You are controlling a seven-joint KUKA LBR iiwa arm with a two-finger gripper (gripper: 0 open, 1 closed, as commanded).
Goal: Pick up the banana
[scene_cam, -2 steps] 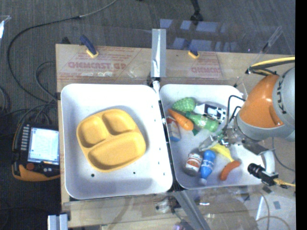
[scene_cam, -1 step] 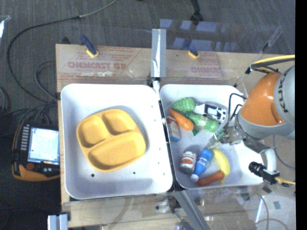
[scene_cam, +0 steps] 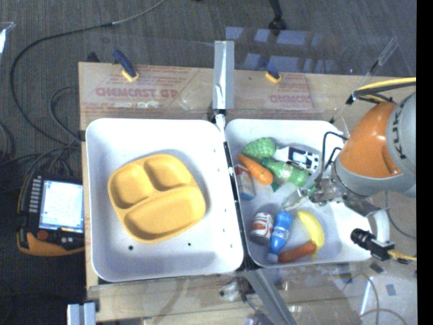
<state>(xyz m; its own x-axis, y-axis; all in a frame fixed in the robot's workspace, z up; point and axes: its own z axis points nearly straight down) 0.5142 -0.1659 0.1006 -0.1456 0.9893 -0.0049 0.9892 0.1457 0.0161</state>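
Banana (scene_cam: 312, 227): lies in the right bin (scene_cam: 338, 246), toward 5 o'clock of that bin, its curve running from upper left to lower right.
Neighbours: a blue bottle (scene_cam: 280, 231) just beside it at 9 o'clock; a red sausage-shaped toy (scene_cam: 296, 252) touching or nearly touching its lower end at 7 o'clock; a green item (scene_cam: 287, 172) and a carrot (scene_cam: 256, 169) farther off toward 11 o'clock.
End effector (scene_cam: 319, 189): hangs over the right bin at about 12 o'clock of the banana, near it but apart; whether it is wide or narrow I cannot tell.
Step in hand: approach, judged not yet at the fruit.
Doing it well: come down over the banana's middle, closing across its narrow width, and keep off the bottle side so nothing else is nudged.
Left bin (scene_cam: 101, 175): holds a yellow divided plate (scene_cam: 157, 196).
Counter (scene_cam: 149, 90): pale board with red lettering, blue-and-yellow clamps at its far edge.
Room: dark carpet, a cable, chair legs at 12 o'clock; a handheld pendant (scene_cam: 53, 215) at 9 o'clock.
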